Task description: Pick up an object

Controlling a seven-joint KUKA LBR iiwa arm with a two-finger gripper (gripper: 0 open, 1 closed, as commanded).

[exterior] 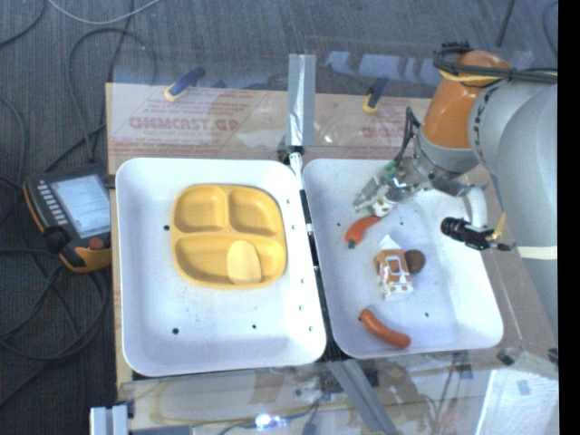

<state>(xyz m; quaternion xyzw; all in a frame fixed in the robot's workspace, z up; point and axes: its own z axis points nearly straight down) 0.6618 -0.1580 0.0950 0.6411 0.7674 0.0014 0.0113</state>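
Observation:
My gripper [375,198] reaches down into the right bin [471,324] near its far edge. Its tip is just above the stem end of a toy carrot [359,229], which lies slanted on the bin floor. A small white-and-orange toy block [393,274] stands in the middle of that bin with a brown round piece [414,261] right beside it. A toy sausage [384,328] lies near the bin's front edge. Nothing shows between the fingers.
The left bin [145,333] holds a yellow divided plate [229,234] with a pale round piece in its front compartment. A metal divider [299,107] stands between the bins at the back. A handheld pendant [72,216] rests left of the bench.

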